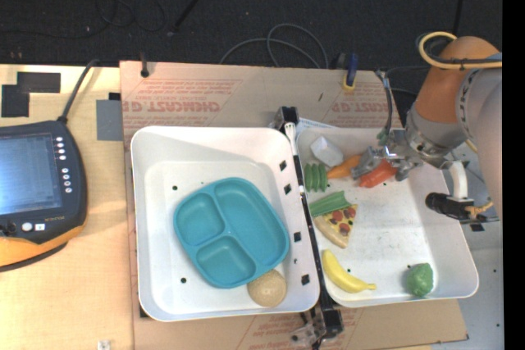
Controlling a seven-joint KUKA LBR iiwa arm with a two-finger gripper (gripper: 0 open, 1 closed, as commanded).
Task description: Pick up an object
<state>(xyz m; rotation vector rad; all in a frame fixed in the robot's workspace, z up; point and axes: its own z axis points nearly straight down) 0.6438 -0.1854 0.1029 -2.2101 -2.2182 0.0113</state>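
Observation:
My gripper (391,159) is low over the back of the right bin (447,246), at the end of the grey arm with the orange band (447,98). A red toy piece (376,175) lies right under it, touching or nearly touching it. An orange carrot (344,168) lies just left of that. A pale translucent cup (326,150), a green ridged vegetable (315,175), a green bean pod (329,202), a pizza slice (340,224), a banana (345,273) and a green broccoli-like lump (419,279) are also in this bin.
The left bin (156,176) holds a teal divided plate (230,231) and a tan round ball (267,288) at its front edge. A black divider (299,201) runs between the bins. A tablet-like pendant (37,176) lies at the far left.

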